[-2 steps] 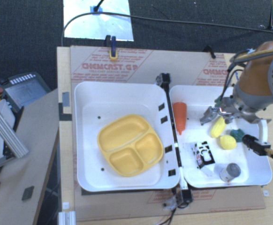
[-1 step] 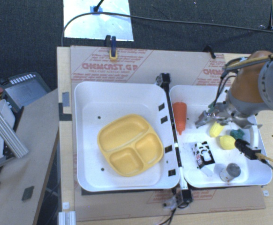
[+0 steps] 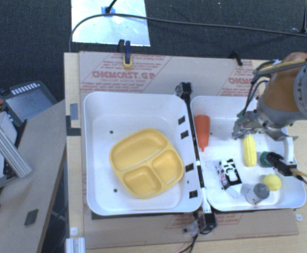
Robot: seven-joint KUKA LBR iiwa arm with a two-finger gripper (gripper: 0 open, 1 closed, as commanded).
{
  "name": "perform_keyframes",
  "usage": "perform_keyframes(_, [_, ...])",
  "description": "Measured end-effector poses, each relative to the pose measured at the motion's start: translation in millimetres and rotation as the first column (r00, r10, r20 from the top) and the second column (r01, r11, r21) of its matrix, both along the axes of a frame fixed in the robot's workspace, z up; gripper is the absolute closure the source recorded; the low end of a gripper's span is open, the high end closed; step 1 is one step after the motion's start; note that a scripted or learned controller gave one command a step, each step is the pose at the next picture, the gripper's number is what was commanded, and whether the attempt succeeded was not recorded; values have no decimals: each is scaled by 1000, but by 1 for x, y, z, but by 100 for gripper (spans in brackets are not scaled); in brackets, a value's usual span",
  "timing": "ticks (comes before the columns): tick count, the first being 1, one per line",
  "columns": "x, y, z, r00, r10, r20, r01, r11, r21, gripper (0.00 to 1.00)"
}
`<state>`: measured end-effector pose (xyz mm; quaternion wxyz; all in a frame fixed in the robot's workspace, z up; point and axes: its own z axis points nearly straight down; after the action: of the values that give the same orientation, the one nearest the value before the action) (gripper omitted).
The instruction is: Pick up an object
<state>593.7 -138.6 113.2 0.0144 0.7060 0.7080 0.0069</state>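
The yellow corn (image 3: 249,151) lies in the right bin (image 3: 296,194), with its long side pointing up and down the picture. The end effector (image 3: 244,129) sits just above its top end, maybe touching it; whether it is open or closed cannot be told. An orange carrot (image 3: 202,132) points down, thin end low. A yellow ball (image 3: 272,182), a grey cup (image 3: 258,192) and a black-and-white pack (image 3: 228,174) lie there too. The left bin (image 3: 98,141) holds a yellow tray (image 3: 145,162).
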Motion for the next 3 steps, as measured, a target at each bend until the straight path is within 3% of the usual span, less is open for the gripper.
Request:
perform_keyframes(1, [-8, -1, 51, 1000, 0, -26, 0, 1000, 10, 100])
perform_keyframes(2, [-9, 8, 109, 1000, 3, -23, -2, 1000, 10, 100])
perform_keyframes(3, [-8, 8, 123, 1000, 3, -27, -2, 1000, 10, 100])
